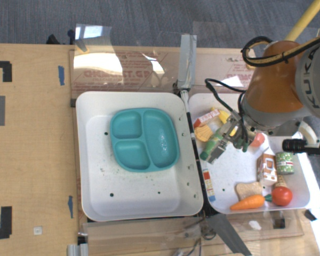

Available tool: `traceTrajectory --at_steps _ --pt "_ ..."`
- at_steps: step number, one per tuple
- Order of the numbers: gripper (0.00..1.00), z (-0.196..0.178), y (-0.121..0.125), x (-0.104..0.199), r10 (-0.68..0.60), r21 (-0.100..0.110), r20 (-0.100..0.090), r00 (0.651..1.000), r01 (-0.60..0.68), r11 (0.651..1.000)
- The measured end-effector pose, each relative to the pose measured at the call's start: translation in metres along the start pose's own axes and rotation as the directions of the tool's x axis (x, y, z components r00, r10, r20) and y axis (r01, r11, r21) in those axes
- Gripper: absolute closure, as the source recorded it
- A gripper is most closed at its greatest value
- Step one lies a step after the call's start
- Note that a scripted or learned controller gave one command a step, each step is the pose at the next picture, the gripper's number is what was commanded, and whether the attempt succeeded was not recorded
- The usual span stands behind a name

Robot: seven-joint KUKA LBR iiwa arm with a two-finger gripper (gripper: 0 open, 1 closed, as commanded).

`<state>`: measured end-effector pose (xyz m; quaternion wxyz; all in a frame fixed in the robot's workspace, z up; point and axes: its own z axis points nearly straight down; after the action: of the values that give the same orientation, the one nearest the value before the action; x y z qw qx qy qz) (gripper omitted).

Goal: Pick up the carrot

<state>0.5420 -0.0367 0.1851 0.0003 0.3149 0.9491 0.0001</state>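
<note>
Two white bins sit side by side. One teal plate (144,139) with three compartments lies in the left bin (90,159). One arm (274,81) reaches over the right bin (301,196); its gripper (220,145) hovers near the bin's left wall, and I cannot tell how far open its fingers are, or whether they hold anything. One carrot (247,202) lies near the front edge, touching one bread slice (249,189), beside one tomato (281,196). A good grasp likely means crossing to the carrot's middle, closing across its width.
</note>
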Motion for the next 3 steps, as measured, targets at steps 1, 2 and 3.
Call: traceTrajectory --at_steps 1,2,3 --pt "0.0 0.0 0.128 -0.047 -0.178 -0.004 0.004 0.984 0.178 0.984" --pt "0.0 -0.001 0.055 -0.039 -0.349 0.0 0.003 0.937 0.349 0.937" --pt "0.0 0.0 0.019 0.013 -0.683 -0.001 0.003 0.73 0.683 0.73"
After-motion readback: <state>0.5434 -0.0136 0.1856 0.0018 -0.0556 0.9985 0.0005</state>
